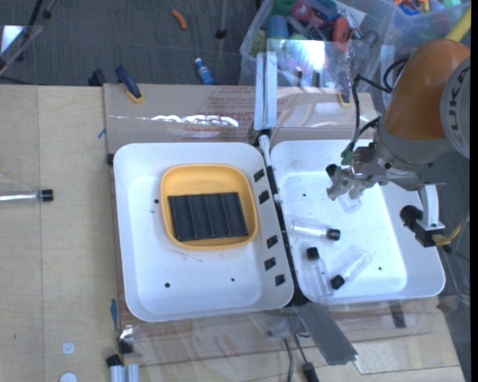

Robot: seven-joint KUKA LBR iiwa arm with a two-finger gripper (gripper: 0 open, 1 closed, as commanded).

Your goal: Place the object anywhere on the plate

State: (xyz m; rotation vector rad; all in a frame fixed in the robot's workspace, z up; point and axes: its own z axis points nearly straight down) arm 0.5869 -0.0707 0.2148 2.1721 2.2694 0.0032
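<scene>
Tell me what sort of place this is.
Likely a robotics lab bench set up for pick-and-place trials: a grey and orange arm reaches over two white bins, clear vials lie in one, and a crate of toys sits behind.

The arm (pixel 429 89) runs off the right edge, so most of it's cut off. Gripper (pixel 345 185) over the right bin (pixel 418 280) is too small and cluttered to read (fingers included). Bins of stuff (pixel 336 22) along the top edge are cropped.

yellow plate (pixel 209 179) in left bin (pixel 142 246), vials (pixel 317 233) right
</scene>
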